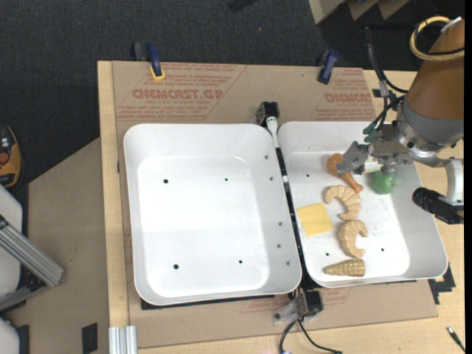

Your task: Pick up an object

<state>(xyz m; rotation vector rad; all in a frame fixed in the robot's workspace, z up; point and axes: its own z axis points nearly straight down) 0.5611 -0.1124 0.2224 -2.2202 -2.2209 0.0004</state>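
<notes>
Grey arm (435, 87) reaching from right, claw (366, 157) low over right bin (420, 260)

- A brown board (221, 87) printed with red "CHEMCAST" lettering is lying flat, covering the bench top.
- Two blue clamps, one at the left (153, 57) and one at the right (327, 65), are gripping the board's far edge.
- A black clip (267, 112) is sitting at the far end of the seam between the two bins; another fitting with wires (302, 306) is sitting at the near end.
- Dark carpet (74, 21) is lying beyond the board.
- An aluminium rail (26, 253) is angling in at the left edge.
</notes>
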